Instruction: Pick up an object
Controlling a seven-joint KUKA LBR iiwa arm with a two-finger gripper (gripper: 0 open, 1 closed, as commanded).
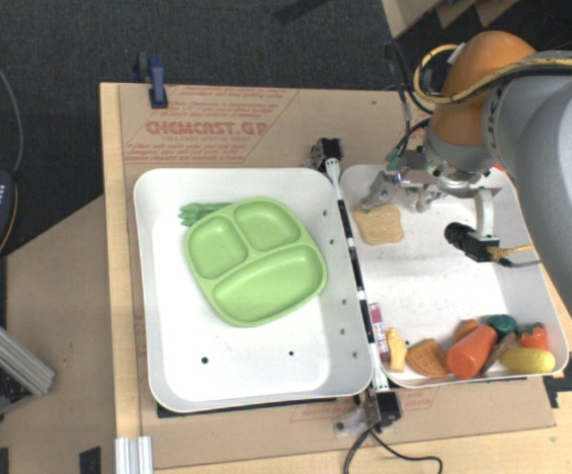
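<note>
The gripper (396, 197) hangs low at the 12 o'clock end of the right bin (434, 294), just above a flat tan piece that looks like a slice of toy bread (380, 226). I read this as the approach to a pick, because the arm (523, 117) has its wrist turned down over that slice and over nothing else. Two metal fingers (374, 197) show below the wrist, with some space between them, so I judge the pincer to be apart; nothing sits between the fingers, so it holds nothing yet.

The slice lies alone near the divider between the bins, at about 11 o'clock in its bin. This is probably why it makes a good target (it has free room around it). It is thin and flat, so the fingers must come very low to catch its edges, and they could slide over it.

The other objects lie packed together at the 6 o'clock end of the same bin: a round orange piece (426, 356), a red-orange carrot-like piece (472, 351) and a yellow one (528, 360). They touch one another, which makes them harder to take singly.

In the left bin (167, 344) a green divided plate (256, 260) rests near the centre, slightly tilted, well apart from the gripper.
</note>
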